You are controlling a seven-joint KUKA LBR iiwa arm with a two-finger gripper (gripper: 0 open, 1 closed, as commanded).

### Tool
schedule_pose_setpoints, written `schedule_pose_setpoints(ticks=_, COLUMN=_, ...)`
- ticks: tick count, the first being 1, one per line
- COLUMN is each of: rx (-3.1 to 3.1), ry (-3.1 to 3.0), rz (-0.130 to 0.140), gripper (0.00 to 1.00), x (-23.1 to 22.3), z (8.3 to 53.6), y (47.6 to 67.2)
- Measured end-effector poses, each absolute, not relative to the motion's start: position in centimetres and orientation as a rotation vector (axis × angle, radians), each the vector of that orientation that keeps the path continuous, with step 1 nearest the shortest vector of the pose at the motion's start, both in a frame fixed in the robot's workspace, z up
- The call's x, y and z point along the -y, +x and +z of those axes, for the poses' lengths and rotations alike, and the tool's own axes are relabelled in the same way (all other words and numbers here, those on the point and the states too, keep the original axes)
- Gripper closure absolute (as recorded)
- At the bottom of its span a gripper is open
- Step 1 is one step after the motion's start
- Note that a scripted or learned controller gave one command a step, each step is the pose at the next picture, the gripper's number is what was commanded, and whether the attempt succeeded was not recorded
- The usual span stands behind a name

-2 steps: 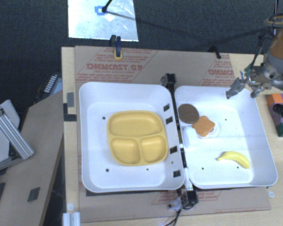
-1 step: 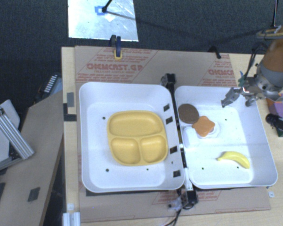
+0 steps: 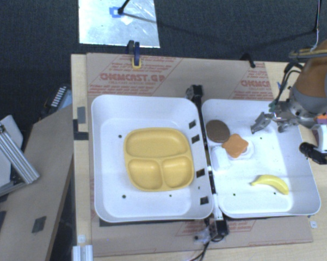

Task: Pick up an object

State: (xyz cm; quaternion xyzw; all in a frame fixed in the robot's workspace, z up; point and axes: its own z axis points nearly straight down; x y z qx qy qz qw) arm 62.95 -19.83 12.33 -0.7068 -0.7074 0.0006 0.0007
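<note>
The gripper [image 3: 263, 124] hangs with its fingers apart, holding nothing. The banana [image 3: 271, 184] lies below it, well apart; an orange toast-shaped piece [image 3: 236, 145] sits nearer, to its lower left.

– Obstacles in the right bin [image 3: 302, 197]?
– Brown disc [image 3: 217, 130], orange piece [image 3: 236, 144], banana [image 3: 272, 184]; bare floor between them.
– Left bin [image 3: 106, 145]?
– Mostly taken by a yellow divided tray [image 3: 155, 157]; narrow margins around it.

Banana [image 3: 271, 183], brown disc [image 3: 217, 130], orange piece [image 3: 236, 145]; right bin [image 3: 299, 162]
</note>
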Motion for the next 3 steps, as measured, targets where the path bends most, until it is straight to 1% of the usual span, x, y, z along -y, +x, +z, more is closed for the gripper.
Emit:
schedule_pose_setpoints(ticks=1, rx=2.223, ry=-2.218, rz=0.002, gripper=0.00, x=19.8, z=8.3, y=62.9)
schedule_pose_setpoints(ticks=2, rx=2.229, ry=-2.222, rz=-0.004, gripper=1.00, x=19.8, z=9.7, y=63.2)
schedule_pose_setpoints(ticks=3, rx=2.229, ry=-2.227, rz=-0.006, gripper=1.00, x=20.6, z=15.8, y=63.6)
